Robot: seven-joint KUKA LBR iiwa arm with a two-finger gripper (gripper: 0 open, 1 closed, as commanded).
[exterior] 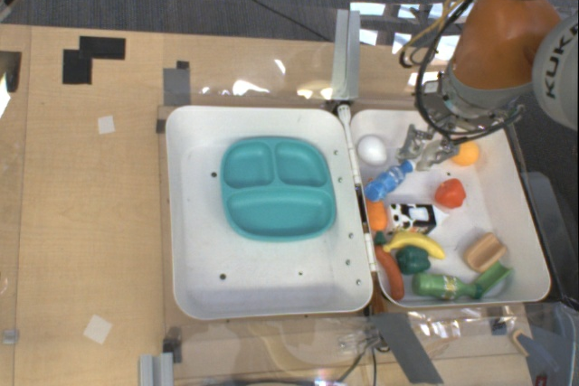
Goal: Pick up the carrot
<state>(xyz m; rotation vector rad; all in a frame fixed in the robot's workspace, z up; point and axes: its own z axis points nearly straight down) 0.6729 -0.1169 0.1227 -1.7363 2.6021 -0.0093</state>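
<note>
Jaws apart, empty, above the blue bottle (pixel 387 183) at upper right. Carrot (pixel 376 215) lower, tight against the right bin (pixel 536 241)'s left wall: could strike the wall or slip off.

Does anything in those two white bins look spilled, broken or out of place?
Nothing looks spilled or broken. The right bin is a jumble of toy food, with the carrot pressed against its left wall, while the left bin holds just a teal divided plate lying flat. The hand hovers over the jumble.

The one camera is looking down at a slant from above the bench (pixel 81 221). It is taking in both white bins (pixel 181 267), the arm (pixel 502 41) reaching in from their right.
</note>
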